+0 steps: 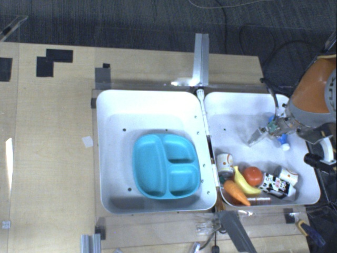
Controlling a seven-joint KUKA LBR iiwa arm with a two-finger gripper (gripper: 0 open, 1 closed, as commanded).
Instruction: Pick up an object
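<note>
Claw (268,129) over right white bin (231,107), 2 o'clock of pile, grip state unreadable | target: yellow plastic banana (243,182) at bin's 6 o'clock, touching red tomato (253,175) and orange carrot (235,192) | light, stiff, slick; pinch mid-curve

Right bin (231,107): open floor across back and middle; front blocked by cluster of small can (225,164), banana (244,183), carrot (235,192), tomato (253,175), patterned box (279,183). Left bin (113,141): blue divided tray (166,165) over centre, bare margins around.
</note>
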